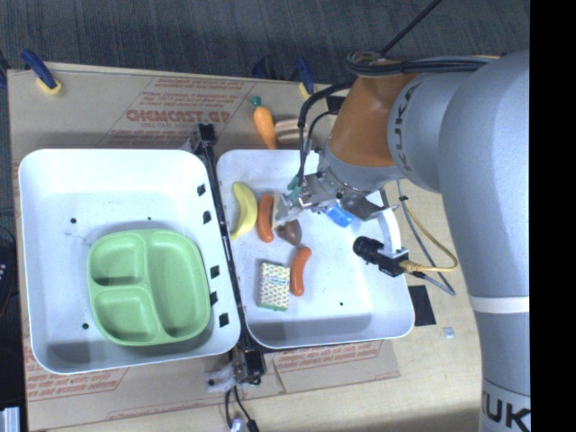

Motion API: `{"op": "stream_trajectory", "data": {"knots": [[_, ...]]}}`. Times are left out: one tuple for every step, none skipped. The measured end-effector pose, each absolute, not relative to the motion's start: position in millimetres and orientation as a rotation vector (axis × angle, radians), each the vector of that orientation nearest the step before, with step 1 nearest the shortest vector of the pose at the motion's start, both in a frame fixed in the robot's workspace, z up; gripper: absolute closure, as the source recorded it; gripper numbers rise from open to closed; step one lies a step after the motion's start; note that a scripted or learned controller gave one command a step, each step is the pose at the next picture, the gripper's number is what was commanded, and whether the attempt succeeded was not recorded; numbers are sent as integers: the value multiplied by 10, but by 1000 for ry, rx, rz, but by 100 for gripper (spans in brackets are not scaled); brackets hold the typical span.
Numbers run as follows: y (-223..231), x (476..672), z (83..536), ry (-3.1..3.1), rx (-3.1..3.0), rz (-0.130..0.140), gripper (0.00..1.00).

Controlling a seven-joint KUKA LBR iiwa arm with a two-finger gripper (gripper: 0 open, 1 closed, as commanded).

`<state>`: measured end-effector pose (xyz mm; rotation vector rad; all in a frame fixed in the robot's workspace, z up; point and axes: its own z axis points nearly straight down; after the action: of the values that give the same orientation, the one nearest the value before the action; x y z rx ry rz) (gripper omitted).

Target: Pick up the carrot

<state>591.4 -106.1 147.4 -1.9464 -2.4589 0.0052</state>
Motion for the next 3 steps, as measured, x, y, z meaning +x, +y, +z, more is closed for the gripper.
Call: {"op": "stream_trajectory", "data": {"knots": [[-1067, 5918, 1481, -2460, -1948, 4, 0], [-1144, 6269, 975, -2385, -2056, -3, 0], [-1849, 6541, 1198, -2620, -1735, 2, 0]]}}
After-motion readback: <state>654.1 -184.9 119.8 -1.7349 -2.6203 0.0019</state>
